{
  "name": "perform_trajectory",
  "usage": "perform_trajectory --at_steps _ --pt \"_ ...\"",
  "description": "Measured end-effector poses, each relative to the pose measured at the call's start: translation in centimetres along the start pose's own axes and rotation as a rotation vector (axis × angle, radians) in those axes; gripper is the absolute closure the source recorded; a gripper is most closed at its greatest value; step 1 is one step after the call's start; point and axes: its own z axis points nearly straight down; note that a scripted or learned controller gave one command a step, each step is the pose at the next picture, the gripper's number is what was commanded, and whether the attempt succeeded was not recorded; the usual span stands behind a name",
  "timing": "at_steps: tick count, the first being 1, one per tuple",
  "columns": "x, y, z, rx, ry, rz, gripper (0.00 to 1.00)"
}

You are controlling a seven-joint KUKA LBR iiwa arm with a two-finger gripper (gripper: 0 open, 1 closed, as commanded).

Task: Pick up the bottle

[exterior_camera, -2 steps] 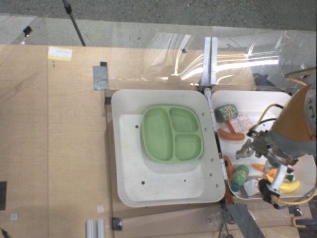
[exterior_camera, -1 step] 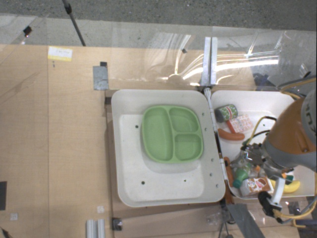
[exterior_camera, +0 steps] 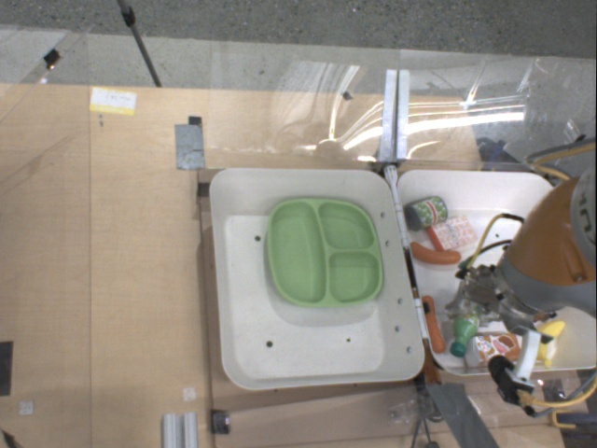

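The green three-compartment plastic tray (exterior_camera: pixel 326 251) lies in the left shallow white bin (exterior_camera: pixel 233 343), and everything else sits to its right. In the right white bin (exterior_camera: pixel 485 194), a green-labelled can (exterior_camera: pixel 426 213) lies furthest up, with a red sausage-shaped toy (exterior_camera: pixel 435 253) just below it. Further down, a small bottle with a green cap (exterior_camera: pixel 461 334) rests near the bin's lower edge, right beside the gripper (exterior_camera: pixel 480 299) of the grey arm with its orange band (exterior_camera: pixel 560 236). From here I cannot tell how far the gripper is open, nor whether it grips the bottle.
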Motion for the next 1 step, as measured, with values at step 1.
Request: perform_trajectory --at_steps 1 --pt "6.4 3.83 -8.91 0.006 0.001 -0.095 1.0"
